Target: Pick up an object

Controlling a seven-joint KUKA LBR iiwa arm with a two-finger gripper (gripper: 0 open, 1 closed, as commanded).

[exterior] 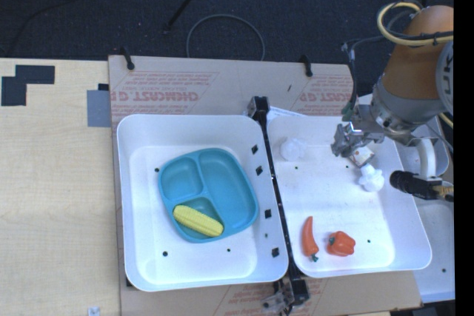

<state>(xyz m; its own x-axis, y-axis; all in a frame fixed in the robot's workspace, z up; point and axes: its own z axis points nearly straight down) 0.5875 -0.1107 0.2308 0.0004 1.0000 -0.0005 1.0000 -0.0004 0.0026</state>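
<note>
Claw point(348, 143), grip state unreadable, hovers beside a small lumpy white object point(371, 178) in the right bin point(415, 248).

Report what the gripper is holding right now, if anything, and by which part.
Cannot be told. The gripper hangs over the right bin, just above a small white object; nothing is clearly seen between its fingers at this resolution.

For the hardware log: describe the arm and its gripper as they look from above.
The arm has a rounded orange section above a grey wrist, and a yellowish cable loops over its top. The gripper is small, of grey metal, with dark parts; its details are too small to make out.
</note>
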